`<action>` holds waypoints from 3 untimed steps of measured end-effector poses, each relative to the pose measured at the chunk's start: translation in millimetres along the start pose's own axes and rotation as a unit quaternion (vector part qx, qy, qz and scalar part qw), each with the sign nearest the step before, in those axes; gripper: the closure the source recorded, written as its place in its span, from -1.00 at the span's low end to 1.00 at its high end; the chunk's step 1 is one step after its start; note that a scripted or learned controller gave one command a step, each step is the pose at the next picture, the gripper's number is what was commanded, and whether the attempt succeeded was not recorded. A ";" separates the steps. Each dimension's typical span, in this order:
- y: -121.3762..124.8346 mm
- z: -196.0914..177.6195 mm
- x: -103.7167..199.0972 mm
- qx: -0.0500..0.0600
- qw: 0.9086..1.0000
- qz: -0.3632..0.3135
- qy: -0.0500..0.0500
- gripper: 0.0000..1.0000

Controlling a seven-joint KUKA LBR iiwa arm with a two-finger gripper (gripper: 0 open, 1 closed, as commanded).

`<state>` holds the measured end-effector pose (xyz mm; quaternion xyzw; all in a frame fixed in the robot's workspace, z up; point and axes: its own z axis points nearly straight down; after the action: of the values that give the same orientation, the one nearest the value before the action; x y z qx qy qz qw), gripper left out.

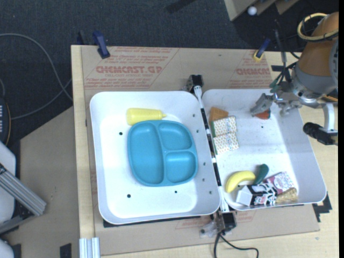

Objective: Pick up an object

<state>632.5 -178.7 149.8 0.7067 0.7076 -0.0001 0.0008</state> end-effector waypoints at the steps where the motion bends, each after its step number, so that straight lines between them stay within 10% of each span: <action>1: 31.3 65.5 -29.8 0.002 1.000 0.000 0.002 -1.00; 2: 34.7 64.3 -37.3 0.006 1.000 -0.002 0.009 -1.00; 3: 34.3 64.7 28.3 0.001 1.000 0.000 0.001 -1.00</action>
<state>666.8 -150.5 85.0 0.7064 0.7078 0.0001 -0.0007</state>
